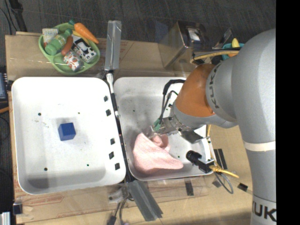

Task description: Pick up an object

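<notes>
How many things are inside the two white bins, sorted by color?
Blue: 1, the blue cube in the left bin.
Pink: 1, the pink cloth in the right bin, with the gripper right at its upper edge.
Total: 2

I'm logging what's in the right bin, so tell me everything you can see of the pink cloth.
The pink cloth looks like soft, fuzzy fabric, crumpled into a rough wedge. It lies on the floor of the right bin, toward the near wall. Its upper edge bunches up where the gripper comes down onto it; whether it is gripped cannot be told.
</notes>
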`<state>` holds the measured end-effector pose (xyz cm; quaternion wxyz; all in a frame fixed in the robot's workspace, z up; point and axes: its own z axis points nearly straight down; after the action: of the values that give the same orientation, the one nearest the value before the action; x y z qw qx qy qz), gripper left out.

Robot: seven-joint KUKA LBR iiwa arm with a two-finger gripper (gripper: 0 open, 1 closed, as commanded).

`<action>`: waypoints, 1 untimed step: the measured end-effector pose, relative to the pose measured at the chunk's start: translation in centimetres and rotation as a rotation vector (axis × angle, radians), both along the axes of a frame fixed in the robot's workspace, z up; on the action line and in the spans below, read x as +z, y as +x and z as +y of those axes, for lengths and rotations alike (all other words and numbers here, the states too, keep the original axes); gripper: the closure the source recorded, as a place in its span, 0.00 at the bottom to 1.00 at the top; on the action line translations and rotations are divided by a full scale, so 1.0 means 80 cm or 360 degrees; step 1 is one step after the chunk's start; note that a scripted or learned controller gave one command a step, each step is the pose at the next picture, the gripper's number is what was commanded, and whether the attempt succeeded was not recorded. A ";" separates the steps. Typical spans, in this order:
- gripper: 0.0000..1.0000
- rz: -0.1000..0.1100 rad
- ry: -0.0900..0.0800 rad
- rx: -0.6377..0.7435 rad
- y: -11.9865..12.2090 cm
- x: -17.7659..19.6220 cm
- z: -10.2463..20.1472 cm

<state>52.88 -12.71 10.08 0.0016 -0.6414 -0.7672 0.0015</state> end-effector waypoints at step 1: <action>0.00 0.0000 -0.0001 0.0000 0.000 0.000 0.000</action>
<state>52.88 -12.71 10.09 0.0014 -0.6414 -0.7672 0.0015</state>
